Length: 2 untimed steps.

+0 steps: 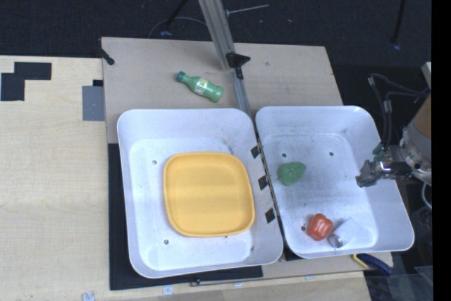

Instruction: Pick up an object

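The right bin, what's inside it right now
Inside the right bin lie a green lump near its left wall and a red object toward the front, with a small grey piece beside it. The pincer hangs over the right side, covering some floor.

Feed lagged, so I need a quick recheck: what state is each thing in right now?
claw: over the right bin's right side, nothing seen in it
green lump: resting in right bin, left side
red object: resting in right bin, near front
yellow plate: flat in left bin
green bottle: lying on its side on bench, behind bins
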### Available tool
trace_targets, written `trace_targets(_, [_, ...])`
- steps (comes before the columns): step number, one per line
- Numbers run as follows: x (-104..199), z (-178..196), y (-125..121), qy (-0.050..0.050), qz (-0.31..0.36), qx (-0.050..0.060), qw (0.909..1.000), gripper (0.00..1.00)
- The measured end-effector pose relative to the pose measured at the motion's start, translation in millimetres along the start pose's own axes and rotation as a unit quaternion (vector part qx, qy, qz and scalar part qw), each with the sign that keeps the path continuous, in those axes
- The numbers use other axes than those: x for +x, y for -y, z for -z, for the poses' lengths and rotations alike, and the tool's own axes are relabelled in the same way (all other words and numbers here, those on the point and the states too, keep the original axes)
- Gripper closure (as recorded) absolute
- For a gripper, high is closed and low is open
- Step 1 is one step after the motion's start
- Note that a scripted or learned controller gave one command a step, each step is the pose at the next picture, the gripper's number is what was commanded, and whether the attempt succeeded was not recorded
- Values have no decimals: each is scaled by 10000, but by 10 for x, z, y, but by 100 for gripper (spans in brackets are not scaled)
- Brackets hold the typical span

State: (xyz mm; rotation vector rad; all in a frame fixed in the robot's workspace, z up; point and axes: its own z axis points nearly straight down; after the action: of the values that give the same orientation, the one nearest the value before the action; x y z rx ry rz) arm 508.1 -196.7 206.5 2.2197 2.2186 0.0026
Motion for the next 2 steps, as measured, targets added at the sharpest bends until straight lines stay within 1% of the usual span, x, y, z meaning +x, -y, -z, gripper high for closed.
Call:
trace_targets(1, [-6, 481, -9, 0, 0, -3, 10000, 100])
trace_targets(2, [504, 507, -236, -5, 21, 18, 10000, 100])
